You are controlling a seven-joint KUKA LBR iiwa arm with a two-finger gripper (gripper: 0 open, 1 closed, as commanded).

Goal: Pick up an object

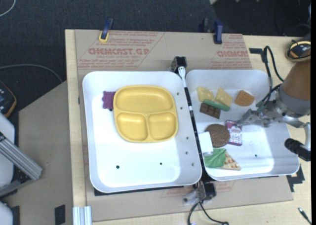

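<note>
The right bin [256, 78] holds several small items. Two yellow pieces [213, 94] and an orange chunk [244, 97] lie at its back, with a brown and green bar [211, 108] in front of them. A brown round cookie [217, 134] sits mid-bin beside a pink and white packet [234, 132]. A white card [205, 142] and a green and orange wedge [221, 160] lie near the front. My gripper [245, 117] reaches in from the right, low over the bin, its tip just above and right of the packet. Nothing visibly hangs from it.
The left bin [98, 135] carries a yellow divided plate [145, 112] with a purple item [108, 99] tucked at its left edge. Clamps [104, 31] hold the cardboard base at the back. The arm's grey and orange wrist [295, 93] covers the right bin's right side.
</note>
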